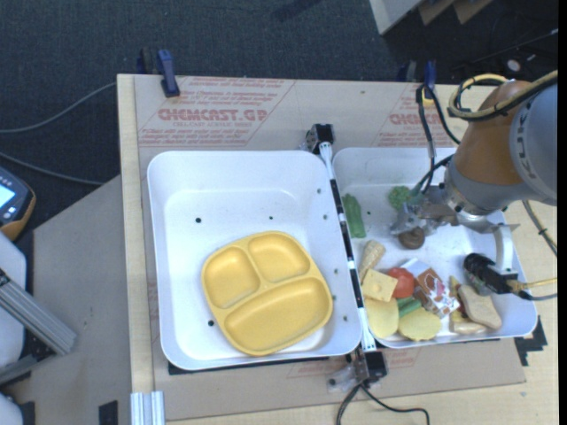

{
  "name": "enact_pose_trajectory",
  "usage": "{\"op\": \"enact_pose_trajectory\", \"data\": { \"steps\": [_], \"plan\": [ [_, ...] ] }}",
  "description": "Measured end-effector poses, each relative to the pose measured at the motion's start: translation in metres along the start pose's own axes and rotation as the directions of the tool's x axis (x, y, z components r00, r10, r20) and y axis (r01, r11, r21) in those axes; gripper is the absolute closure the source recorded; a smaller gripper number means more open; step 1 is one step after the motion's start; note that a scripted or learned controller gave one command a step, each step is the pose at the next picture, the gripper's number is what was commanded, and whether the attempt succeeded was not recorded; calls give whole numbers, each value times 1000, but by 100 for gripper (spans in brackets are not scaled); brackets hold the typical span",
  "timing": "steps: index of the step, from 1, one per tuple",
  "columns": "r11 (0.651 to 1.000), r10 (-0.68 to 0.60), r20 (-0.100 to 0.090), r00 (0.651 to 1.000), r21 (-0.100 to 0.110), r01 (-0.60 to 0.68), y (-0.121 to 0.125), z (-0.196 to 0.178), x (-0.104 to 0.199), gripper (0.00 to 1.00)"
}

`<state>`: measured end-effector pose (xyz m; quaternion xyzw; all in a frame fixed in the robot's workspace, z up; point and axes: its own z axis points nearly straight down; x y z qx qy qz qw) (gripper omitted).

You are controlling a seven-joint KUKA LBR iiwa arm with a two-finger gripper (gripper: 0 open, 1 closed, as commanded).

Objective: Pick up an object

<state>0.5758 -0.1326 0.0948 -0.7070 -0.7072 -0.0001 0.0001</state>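
Grey arm (505,158) is lowered into the right bin (381,162), gripper (423,212) at the broccoli (400,197) (brown piece (410,236) just below). Jaw state cannot be told. Nothing is seen lifted; picking remains.

Two white bins are seen side by side on a bench. A yellow divided tray (267,291) is set in the left bin (168,237). Toy food (416,304) is piled in the right bin (376,162), over which a grey-and-orange arm (500,149) is lowered.
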Motion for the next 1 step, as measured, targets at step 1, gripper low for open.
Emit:
{"op": "enact_pose_trajectory", "data": {
  "steps": [1],
  "plan": [
    [1000,-7,-2,1000,-5,7,-38,-95,79,100]
  ]
}}
